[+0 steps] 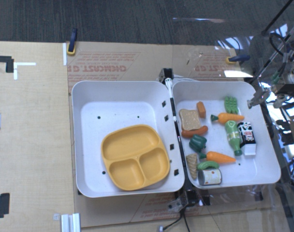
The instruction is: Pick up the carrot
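Two carrots are noted in the right bin (268, 170), one carrot (227, 118) touching the green bottle (232, 135) at its top, the other carrot (219, 157) below-left of it, so a crowded neighbour could be grabbed instead; claw state cannot be told.

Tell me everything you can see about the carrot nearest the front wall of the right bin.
The carrot is a small toy, orange and smooth like plastic, with a green stub at its thick left end and a taper pointing right. It lies flat on the floor of the right bin, slightly tilted, near the front. The dark green pepper sits just up-left of it, and the green-topped can lies just below. Whether it touches either is hard to tell. A second carrot lies farther back.
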`<state>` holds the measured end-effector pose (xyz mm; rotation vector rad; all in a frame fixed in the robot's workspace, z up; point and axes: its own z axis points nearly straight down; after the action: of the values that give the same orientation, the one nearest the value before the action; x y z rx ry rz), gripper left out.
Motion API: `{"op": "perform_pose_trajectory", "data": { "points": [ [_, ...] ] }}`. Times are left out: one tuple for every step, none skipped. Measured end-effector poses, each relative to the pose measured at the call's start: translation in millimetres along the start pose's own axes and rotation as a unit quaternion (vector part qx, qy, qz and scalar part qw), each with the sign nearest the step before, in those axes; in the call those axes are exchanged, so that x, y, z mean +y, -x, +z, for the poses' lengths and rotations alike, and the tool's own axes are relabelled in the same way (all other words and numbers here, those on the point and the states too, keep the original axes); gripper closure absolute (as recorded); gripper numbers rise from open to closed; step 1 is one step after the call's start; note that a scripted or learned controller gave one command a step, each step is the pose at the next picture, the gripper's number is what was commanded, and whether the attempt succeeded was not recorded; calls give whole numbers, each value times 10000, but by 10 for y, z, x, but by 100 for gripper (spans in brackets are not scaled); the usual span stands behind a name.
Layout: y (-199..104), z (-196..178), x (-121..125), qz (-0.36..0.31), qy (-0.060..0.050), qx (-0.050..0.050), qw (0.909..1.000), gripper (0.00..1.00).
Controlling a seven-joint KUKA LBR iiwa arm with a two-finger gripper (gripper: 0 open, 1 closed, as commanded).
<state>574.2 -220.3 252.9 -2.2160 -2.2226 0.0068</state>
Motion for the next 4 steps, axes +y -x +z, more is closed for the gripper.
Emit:
{"op": "perform_pose_trajectory", "data": {
  "points": [
    [-5,1185,268,496,-12,21,9988,0],
    [-117,1470,459,1176,157,46,9929,0],
    [-302,1483,192,1597,179,-41,9870,0],
    [-168,1476,100,2452,170,88,9693,0]
  ]
}}
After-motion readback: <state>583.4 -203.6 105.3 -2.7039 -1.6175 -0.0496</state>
